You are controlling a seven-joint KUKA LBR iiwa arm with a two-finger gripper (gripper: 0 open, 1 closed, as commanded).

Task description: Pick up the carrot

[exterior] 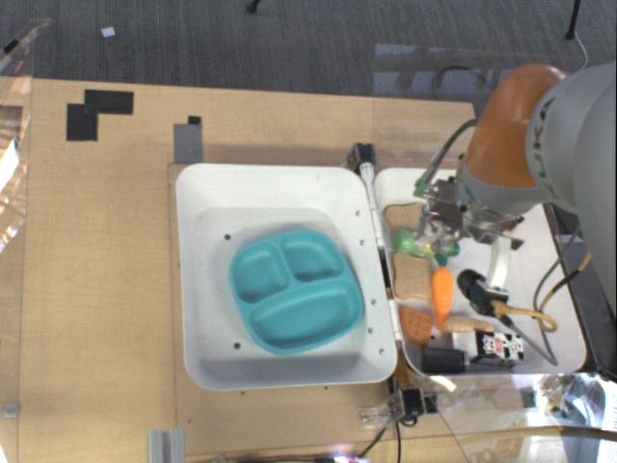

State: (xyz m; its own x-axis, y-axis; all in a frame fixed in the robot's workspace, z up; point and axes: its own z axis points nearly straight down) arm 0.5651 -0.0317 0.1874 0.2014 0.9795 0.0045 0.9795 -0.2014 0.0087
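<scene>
Orange carrot (442,295) upright below the hand (439,231), its leafy top seemingly pinched there.

Bright, even light falls from above, with soft shadows. The teal plate (297,290) throws a faint grey shadow onto the floor of the left bin (198,258), whose white walls are close to washed out. Glare streaks the clear sheet at the left edge (12,162) and the shiny patch at bottom right (569,398). The arm (554,133) looks slightly soft; small things in the right bin (569,350) are coarse and grainy
</scene>
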